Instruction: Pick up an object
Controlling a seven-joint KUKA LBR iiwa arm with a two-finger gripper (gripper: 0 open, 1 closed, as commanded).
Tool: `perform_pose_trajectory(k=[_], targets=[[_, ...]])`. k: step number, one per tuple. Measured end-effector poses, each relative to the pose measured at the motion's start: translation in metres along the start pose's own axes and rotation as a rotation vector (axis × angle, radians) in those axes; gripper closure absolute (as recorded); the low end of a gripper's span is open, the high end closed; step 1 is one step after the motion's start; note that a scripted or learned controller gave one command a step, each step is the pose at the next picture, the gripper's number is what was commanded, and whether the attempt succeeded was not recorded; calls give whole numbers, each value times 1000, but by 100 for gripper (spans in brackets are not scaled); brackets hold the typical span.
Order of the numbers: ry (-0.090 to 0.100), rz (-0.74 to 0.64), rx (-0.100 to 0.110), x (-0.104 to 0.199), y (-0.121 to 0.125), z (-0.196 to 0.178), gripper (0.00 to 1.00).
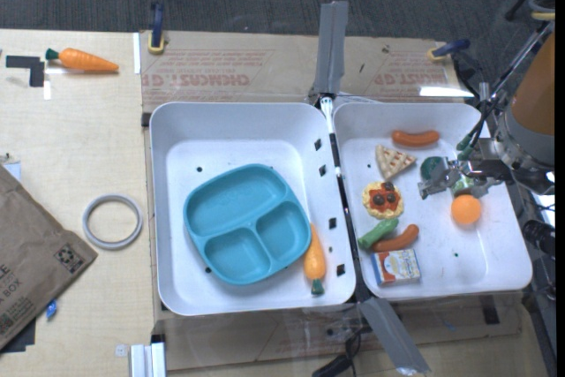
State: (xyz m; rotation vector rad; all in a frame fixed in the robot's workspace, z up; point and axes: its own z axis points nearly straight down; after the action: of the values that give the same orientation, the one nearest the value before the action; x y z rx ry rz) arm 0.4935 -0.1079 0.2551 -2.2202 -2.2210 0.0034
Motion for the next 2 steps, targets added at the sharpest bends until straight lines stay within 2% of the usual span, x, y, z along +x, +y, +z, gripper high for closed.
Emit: perform_pose_trajectory(k=[1,2], targets=[[0,-182,0,70,-16,64,0],[0,-42,0,25,34,65,0]])
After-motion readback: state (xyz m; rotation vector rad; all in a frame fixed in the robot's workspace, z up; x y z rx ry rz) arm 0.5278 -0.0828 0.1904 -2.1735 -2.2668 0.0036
